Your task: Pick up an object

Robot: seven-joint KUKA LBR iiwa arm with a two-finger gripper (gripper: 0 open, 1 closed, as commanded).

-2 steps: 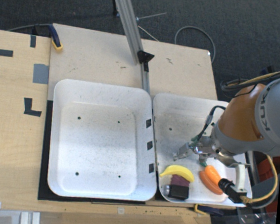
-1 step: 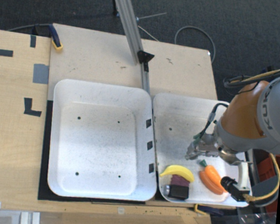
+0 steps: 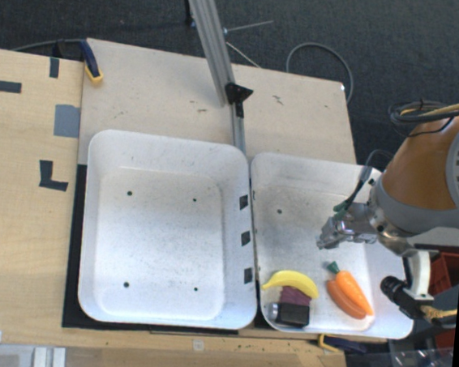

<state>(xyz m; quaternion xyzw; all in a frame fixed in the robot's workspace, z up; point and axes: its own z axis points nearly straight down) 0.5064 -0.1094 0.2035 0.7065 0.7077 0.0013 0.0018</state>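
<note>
In the right bin (image 3: 294, 185) lie a yellow banana (image 3: 291, 282), an orange carrot with a green tip (image 3: 348, 293) and a small dark block with a maroon top (image 3: 292, 307), all near the front edge. My gripper (image 3: 332, 234) hangs over the right part of this bin, just above and behind the carrot's green end. Nothing shows between its fingers. The grey wrist and orange band rise to its right.
The left bin (image 3: 159, 228) sits beside the right one, with a raised white divider rim between them. A grey metal pole (image 3: 215, 47) slants down from the top toward the bins' back edge. Wooden bench surface lies to the left.
</note>
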